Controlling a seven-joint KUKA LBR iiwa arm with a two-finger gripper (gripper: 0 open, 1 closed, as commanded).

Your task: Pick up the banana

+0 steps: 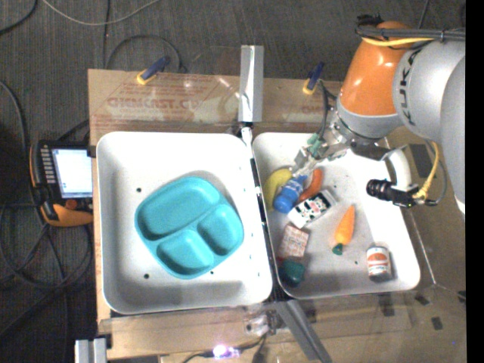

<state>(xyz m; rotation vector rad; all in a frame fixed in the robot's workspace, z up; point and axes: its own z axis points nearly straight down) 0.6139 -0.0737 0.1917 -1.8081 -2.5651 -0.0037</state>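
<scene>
The banana (275, 181) is yellow and lies in the right bin (401, 278) against its left wall, partly covered by a blue object (287, 196) on its right side. My gripper (308, 157) hangs over the upper part of the right bin, just up and to the right of the banana. It points down-left toward the banana and the blue object. Nothing can be seen held in it.
Close around the banana are a red-orange item (314, 178), a white box with dark marks (311, 207), a brown packet (295, 240) and a dark green object (293, 271). A carrot (344, 228) and a small can (377, 262) lie further right. The left bin (121, 157) holds a teal divided plate (190, 226).
</scene>
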